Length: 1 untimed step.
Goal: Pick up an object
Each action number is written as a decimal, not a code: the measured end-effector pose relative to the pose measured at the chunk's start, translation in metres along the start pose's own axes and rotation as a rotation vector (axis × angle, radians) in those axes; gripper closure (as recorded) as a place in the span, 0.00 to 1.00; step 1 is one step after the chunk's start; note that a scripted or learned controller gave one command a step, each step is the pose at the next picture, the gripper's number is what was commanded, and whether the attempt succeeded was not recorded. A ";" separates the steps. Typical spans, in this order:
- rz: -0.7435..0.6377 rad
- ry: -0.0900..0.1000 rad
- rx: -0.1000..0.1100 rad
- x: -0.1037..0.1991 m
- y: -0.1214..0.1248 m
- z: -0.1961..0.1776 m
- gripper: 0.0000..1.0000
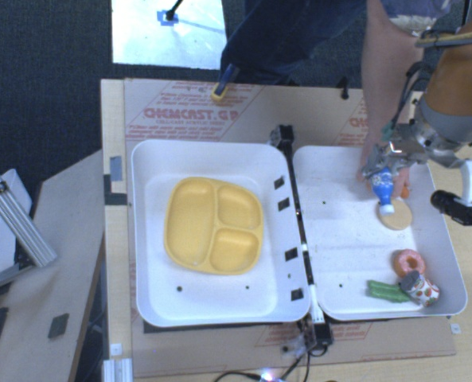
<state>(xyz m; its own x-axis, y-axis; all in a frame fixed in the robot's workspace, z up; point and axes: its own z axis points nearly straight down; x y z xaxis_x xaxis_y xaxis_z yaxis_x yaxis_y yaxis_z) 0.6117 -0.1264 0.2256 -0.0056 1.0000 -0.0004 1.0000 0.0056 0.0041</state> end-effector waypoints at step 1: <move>-0.003 0.002 0.005 0.051 -0.027 0.000 1.00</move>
<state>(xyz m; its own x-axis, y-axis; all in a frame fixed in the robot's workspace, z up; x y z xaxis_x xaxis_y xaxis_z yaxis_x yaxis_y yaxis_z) 0.5841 -0.0755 0.2251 -0.0081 1.0000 0.0014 1.0000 0.0081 -0.0005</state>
